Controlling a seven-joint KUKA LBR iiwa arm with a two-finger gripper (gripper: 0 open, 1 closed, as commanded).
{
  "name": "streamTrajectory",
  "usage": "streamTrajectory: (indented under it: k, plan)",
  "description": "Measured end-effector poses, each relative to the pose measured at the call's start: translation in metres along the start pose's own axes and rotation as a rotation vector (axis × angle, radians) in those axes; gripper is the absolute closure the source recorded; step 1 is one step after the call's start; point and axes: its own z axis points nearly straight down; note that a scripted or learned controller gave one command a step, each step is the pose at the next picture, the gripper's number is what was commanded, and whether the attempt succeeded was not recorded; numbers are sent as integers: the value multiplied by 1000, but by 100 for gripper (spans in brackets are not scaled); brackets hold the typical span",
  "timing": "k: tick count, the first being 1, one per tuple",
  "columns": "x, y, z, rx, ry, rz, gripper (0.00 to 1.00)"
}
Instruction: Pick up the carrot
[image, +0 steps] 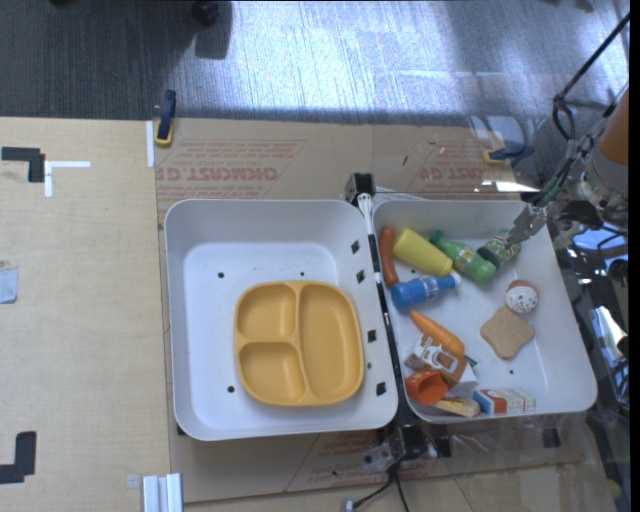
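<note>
The carrot (438, 334) lies in the right bin (560, 330), near the middle of its floor and a little toward the divider between the two bins. It rests flat on a slant, its thin tip toward the blue bottle (423, 290) and its thick end down against a small printed carton (438, 357). That low, flat lie means a grasp most likely has to come from straight above, across the carrot's narrow width.

The hand (518, 232) hangs at the bin's far right corner, well apart from the carrot, with its tip just beside a green bottle (467, 258). At this slant and size I cannot tell how wide it stands, and nothing is visibly held in it. By my reading, the approach to the carrot is not yet begun.

The bin is crowded. A yellow bottle (422, 251) lies beside the green one, above the blue bottle. A slice of toast (506, 332) and a small red-and-white ball (521, 297) sit to the carrot's right, apart from it. An orange cup-like piece (425, 386) and a small box (503, 401) gather at the near edge. The carton touching the thick end is the likeliest hindrance, so the clearer middle of the carrot looks the better target.

The left bin (200, 300) holds a yellow divided plate (298, 342), clear of the work. Both bins stand on the tabletop (70, 300).
</note>
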Motion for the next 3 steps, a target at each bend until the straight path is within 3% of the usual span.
streamTrajectory:
  k: [1,2,3]
  plan:
    - [63,-58,74,1,1,33,0]
    - [110,-86,104,-3,1,146,0]
    - [120,-134,104,-2,2,259,0]
